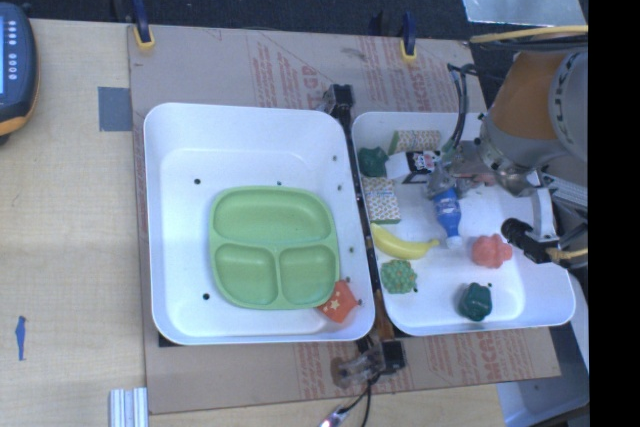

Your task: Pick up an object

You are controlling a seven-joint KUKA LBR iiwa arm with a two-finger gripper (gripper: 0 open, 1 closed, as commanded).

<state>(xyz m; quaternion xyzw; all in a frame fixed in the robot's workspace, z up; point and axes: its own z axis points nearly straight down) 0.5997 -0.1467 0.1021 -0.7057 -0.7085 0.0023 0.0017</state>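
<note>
My gripper (443, 179) is low in the right bin (540, 310), reaching in from the right below the orange band of the arm (520, 100). A blue and white bottle (449, 215) lies right under its tip, pointing toward the front; I cannot see whether they touch. Close by are a yellow banana (402, 242), a pink lump (489, 251), a light green broccoli piece (398, 276), a dark green pepper (475, 301), a dark green piece (373, 160) and a black and white pack (415, 162).
The left bin (170, 215) holds a green divided plate (272, 247) and an orange toy (339, 301) at its front right corner. Two patterned squares (382, 200) lie along the right bin's left wall. Cables hang near the arm (462, 105).
</note>
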